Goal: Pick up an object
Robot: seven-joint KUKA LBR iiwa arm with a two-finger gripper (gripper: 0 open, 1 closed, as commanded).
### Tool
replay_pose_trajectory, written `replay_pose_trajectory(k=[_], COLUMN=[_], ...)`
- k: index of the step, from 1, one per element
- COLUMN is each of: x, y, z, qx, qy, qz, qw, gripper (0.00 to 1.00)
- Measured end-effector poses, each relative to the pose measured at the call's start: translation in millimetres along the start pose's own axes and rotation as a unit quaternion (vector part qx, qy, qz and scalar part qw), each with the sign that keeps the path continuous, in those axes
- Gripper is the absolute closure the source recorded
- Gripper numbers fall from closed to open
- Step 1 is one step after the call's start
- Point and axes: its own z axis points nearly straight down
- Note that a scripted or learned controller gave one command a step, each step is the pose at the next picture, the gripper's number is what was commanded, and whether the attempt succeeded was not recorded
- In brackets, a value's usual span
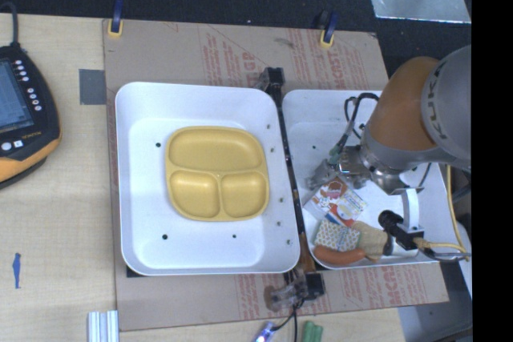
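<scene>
My gripper (335,166) is low in the right bin (309,112), reaching in under the grey arm with its orange band (401,112). Just below it lies a white packet with red and blue print (340,204), close to the gripper's tip or touching it; I cannot tell which. Nearer the front lie a square patterned pad (333,236), a tan piece (370,236) and a reddish sausage (338,256). I see nothing lifted off the bin floor.
The left bin (136,172) holds a yellow three-part plate (216,172). A black divider (284,164) runs between the bins. A teach pendant (20,116) lies at the bench's left edge. Clamps (327,28) pin the cardboard at the back.
</scene>
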Motion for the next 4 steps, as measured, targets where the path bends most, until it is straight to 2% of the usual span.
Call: replay_pose_trajectory(k=[1, 2, 3, 4], x=[-8, -9, -9, 1], y=[17, 17, 17, -19], z=[0, -11, -10, -1], qx=[-0.001, 0.0, 0.0, -0.002], qy=[0.0, -0.001, -0.002, 0.0], qz=[0.0, -0.002, -0.003, 0.0], qw=[1.0, 1.0, 1.0, 1.0], gripper=[0.0, 1.0, 0.0, 0.0])
